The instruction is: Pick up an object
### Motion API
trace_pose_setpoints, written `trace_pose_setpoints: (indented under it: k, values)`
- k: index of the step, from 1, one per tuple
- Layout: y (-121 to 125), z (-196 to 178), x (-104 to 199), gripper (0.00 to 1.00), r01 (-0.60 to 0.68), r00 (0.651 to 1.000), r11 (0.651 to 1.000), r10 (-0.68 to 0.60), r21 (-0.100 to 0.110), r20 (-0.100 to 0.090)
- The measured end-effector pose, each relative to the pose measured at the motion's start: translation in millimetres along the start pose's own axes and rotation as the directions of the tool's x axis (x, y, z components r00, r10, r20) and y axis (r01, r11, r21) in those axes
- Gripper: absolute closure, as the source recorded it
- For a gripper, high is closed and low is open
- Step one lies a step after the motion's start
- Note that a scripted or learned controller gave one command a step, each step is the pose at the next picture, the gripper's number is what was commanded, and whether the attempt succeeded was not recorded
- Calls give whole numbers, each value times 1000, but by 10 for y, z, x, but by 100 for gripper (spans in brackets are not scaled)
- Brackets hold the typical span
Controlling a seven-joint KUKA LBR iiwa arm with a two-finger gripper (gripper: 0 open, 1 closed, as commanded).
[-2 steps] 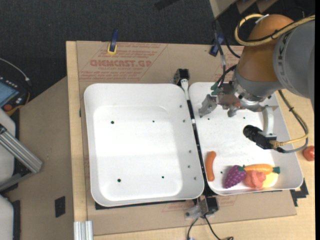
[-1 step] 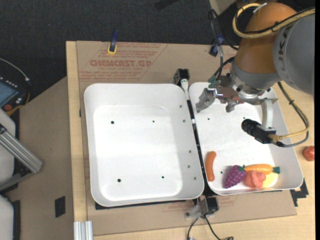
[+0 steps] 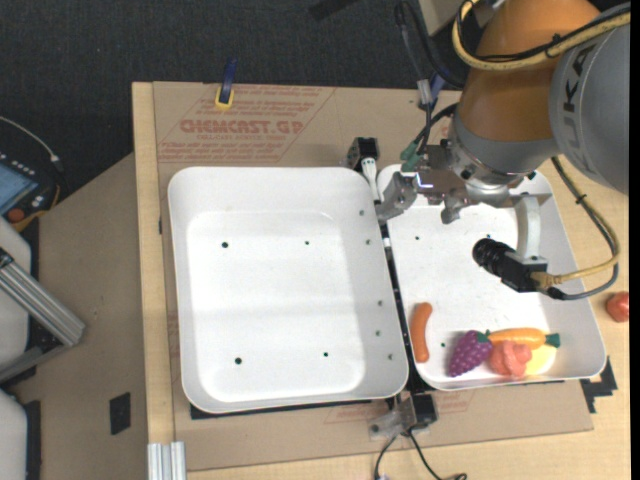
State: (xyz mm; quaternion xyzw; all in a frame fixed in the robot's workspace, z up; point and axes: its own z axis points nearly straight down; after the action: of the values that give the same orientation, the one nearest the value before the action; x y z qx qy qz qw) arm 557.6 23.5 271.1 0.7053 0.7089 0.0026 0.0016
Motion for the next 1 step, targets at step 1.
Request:
trace_pose_setpoints:
  k: [1]
  values:
    - [552, -616, 362, 0, 0, 1000, 1000, 0, -6, 0]
